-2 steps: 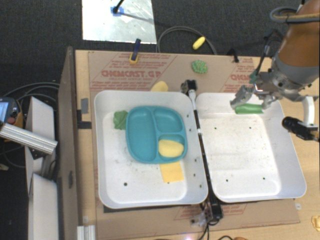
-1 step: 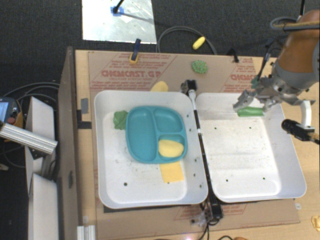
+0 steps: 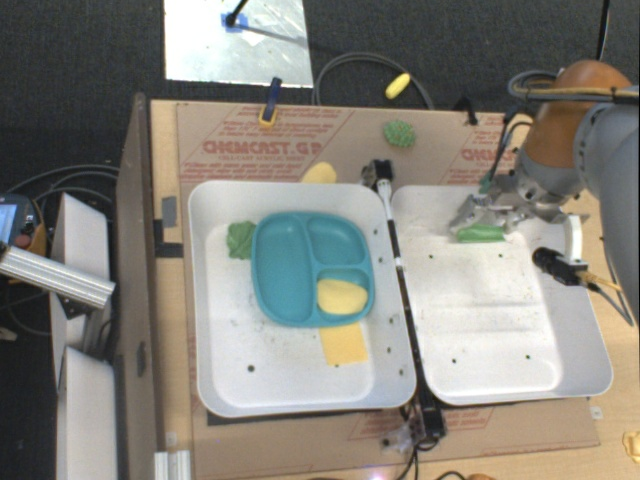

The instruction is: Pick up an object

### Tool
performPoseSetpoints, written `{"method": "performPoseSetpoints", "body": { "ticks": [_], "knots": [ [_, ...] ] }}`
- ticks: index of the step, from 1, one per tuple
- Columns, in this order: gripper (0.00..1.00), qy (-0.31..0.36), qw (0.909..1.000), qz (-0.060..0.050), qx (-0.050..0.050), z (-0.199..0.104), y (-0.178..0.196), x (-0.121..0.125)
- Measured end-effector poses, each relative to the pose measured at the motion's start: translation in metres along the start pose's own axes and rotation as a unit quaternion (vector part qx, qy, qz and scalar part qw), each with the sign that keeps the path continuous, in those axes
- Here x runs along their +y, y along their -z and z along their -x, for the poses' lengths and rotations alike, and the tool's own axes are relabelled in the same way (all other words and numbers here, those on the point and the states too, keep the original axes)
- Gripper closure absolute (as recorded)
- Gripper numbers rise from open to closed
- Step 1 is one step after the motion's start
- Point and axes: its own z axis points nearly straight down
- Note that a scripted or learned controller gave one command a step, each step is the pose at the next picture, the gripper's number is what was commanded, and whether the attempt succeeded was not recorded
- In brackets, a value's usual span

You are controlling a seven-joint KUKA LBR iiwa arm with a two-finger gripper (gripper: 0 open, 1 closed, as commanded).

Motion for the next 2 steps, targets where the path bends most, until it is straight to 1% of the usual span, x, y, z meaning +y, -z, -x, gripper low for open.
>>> {"method": "performPoseSetpoints", "body": {
  "ticks": [1,2],
  "knots": [
    [1.0,0.001,1.0,0.001,0.0,-0.001,0.017,0.0],
    [1.0,0.003,1.0,0.002,0.002,-0.058,0.074,0.001]
  ]
}}
